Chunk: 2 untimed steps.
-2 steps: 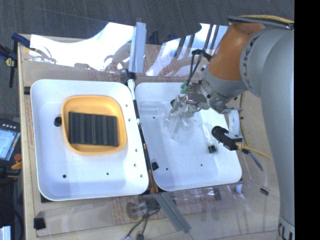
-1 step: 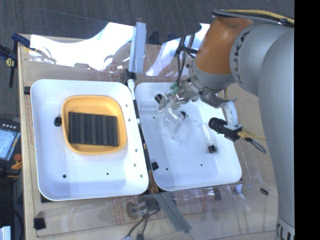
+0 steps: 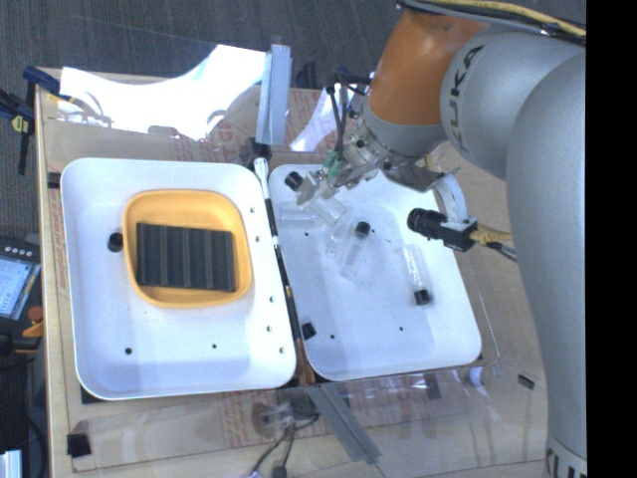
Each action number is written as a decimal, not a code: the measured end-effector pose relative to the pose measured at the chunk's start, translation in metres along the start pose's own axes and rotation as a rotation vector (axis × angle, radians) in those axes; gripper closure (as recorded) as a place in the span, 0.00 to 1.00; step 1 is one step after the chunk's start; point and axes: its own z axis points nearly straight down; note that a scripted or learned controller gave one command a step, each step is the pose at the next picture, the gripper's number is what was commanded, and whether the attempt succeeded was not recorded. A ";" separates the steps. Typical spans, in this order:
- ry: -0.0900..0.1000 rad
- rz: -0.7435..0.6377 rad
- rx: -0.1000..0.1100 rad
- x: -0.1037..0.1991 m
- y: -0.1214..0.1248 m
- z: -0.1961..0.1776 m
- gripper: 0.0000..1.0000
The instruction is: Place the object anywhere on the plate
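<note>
Seen right of the yellow plate (image 3: 186,252), which bears a dark ribbed insert in the left bin (image 3: 90,357): clear plastic tubes (image 3: 348,252) scattered in the right bin (image 3: 398,357), gripper (image 3: 323,184) just above them, jaw state impossible to tell.

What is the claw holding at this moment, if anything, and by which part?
Cannot be told: the claw sits low over the right bin among clear plastic items, and its tips blur into them.

bench (image 3: 179,421) — brown | left bin (image 3: 90,347) | right bin (image 3: 448,352) — touching
</note>
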 end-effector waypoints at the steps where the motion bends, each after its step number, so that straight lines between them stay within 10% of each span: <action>1: 0.000 0.000 0.000 0.000 0.000 0.000 0.00; 2: 0.001 -0.016 0.004 0.038 0.033 0.036 0.00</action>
